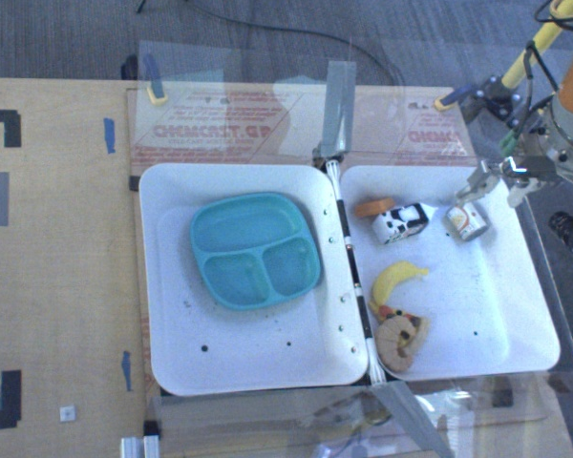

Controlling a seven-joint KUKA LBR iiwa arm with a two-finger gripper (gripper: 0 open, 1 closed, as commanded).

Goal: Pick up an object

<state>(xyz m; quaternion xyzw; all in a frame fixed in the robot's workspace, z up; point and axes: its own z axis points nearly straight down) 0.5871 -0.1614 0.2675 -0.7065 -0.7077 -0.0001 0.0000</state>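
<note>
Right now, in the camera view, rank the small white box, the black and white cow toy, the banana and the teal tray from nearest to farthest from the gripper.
Measured from the gripper, at the right bin's upper right:
1. Small white box, just below-left of it.
2. Cow toy, further left, right bin.
3. Banana, lower in the right bin.
4. Teal tray, left bin.

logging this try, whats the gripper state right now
gripper: above the right bin's far right corner, near the small white object; open or closed cannot be told.
</note>
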